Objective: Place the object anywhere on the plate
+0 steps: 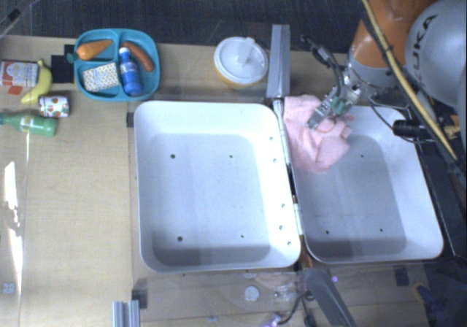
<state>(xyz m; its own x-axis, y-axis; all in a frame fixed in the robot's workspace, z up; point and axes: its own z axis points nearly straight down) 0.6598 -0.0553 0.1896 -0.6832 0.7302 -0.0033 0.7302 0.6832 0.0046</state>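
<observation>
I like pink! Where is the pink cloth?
The pink cloth lies in the right bin's top-left corner, beside the divider, under the gripper.

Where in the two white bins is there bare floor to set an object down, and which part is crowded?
The left bin has bare floor from wall to wall. In the right bin the near half is bare. Its far-left corner is crowded: the pink cloth lies there, with the gripper at its top.
</observation>
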